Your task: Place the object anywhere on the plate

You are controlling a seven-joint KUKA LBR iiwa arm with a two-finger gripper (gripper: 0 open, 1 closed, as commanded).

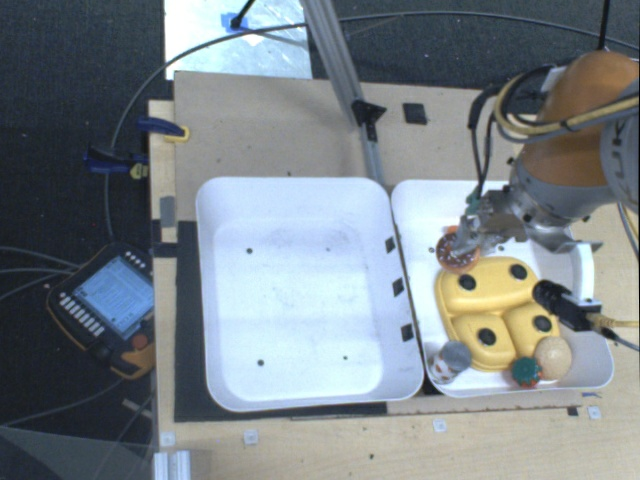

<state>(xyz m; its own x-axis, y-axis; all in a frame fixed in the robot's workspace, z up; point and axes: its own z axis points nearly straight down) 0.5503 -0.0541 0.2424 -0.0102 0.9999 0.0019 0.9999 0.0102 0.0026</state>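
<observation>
Over the right bin [598, 373], the claw [468, 234] hung above a small round object [459, 251] (grip state unreadable); the yellow plate [497, 308] lay just beside, placement undone.

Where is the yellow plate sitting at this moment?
In the camera view, the yellow plate lies in the right bin, toward its near side. A small brown ring-shaped object sits at its far left corner, and a beige ball at its near right.
</observation>
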